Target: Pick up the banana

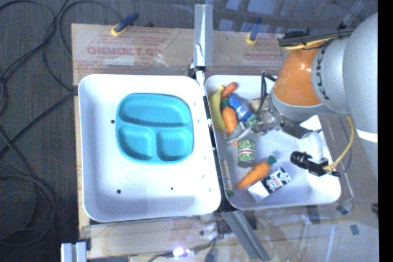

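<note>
The banana [216,109], yellow-green and curved, lies along the left wall of the right bin [319,193]. An orange carrot [229,120] lies right beside it, with a blue bottle [241,109] further right. My gripper [247,127] hangs low over the bin's middle, just right of that carrot and above a green can [246,152]. It is a short way right of the banana and not touching it. The arm's orange band [298,80] and grey wrist cover the bin's upper right part.
A second carrot [229,89] lies at the bin's top and a third carrot [253,175] near the front, next to a small black-and-white carton [273,182]. The left bin [98,193] holds a blue three-compartment tray [155,127]. A black cable end [307,161] dangles at the right.
</note>
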Robot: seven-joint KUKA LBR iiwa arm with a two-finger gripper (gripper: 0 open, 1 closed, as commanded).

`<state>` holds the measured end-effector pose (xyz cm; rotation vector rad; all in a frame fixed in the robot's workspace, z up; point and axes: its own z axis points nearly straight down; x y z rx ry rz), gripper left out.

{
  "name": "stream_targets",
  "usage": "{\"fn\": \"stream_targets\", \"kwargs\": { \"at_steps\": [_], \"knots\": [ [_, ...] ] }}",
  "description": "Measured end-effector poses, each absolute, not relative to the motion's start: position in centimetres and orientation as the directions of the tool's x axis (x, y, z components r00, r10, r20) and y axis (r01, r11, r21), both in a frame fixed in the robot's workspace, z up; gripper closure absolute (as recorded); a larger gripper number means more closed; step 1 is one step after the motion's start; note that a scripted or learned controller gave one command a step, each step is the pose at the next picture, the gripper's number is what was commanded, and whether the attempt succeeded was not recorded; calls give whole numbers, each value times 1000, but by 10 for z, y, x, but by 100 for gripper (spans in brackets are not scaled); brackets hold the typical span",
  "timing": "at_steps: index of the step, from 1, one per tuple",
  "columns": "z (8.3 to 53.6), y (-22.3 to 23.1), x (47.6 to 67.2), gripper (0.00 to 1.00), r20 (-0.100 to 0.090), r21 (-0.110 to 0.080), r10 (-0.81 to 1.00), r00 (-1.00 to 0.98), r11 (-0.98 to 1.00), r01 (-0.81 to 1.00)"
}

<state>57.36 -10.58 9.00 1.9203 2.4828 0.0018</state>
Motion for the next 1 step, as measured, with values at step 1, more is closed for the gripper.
{"fn": "stream_targets", "kwargs": {
  "at_steps": [1],
  "knots": [
    [88, -104, 600, 0, -2, 1, 955, -297, 297, 955]
  ]
}}
